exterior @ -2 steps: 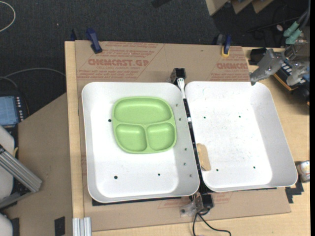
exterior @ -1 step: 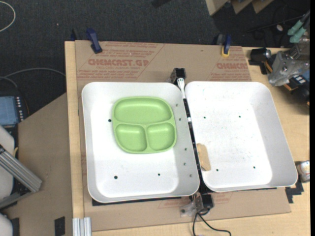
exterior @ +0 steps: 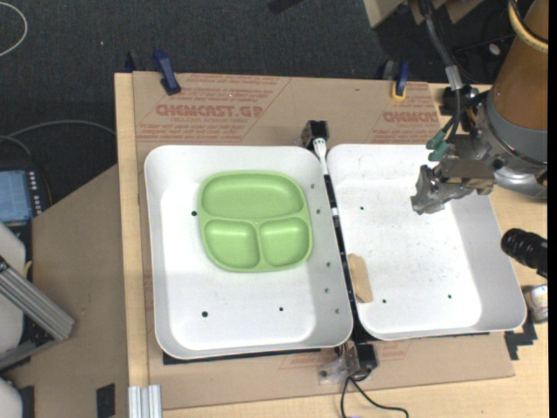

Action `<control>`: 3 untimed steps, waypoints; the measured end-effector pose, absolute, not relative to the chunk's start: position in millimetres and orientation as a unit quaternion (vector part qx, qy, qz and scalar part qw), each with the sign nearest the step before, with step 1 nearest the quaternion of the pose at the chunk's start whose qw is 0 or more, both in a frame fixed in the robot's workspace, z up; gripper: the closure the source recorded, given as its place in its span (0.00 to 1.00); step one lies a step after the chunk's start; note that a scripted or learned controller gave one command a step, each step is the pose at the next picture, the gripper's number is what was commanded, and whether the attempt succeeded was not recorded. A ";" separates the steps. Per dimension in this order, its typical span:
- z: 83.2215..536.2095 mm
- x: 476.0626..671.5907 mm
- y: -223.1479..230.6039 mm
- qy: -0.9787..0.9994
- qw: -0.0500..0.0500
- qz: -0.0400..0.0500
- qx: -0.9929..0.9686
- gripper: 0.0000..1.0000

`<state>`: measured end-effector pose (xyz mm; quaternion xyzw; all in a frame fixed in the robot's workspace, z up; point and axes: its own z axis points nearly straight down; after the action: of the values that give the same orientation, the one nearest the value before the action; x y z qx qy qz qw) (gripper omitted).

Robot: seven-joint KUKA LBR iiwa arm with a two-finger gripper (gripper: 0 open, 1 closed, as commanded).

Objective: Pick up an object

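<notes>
Just 1 camera here, fixed up above the bench (exterior: 130, 233), looking down at a slant. It's far enough back to get both white bins (exterior: 165, 259) in frame, with the arm (exterior: 522, 85) coming in from the right.

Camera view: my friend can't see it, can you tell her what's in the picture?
A green divided plate lies in the left white bin. The robot's gripper hangs over the right white bin, away from the plate.
</notes>
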<state>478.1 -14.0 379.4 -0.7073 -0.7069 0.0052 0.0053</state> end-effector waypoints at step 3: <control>404.8 484.2 193.5 -0.711 0.000 -0.003 -0.704 1.00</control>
<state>484.2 193.5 404.8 -0.7036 -0.7105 -0.0027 -0.0003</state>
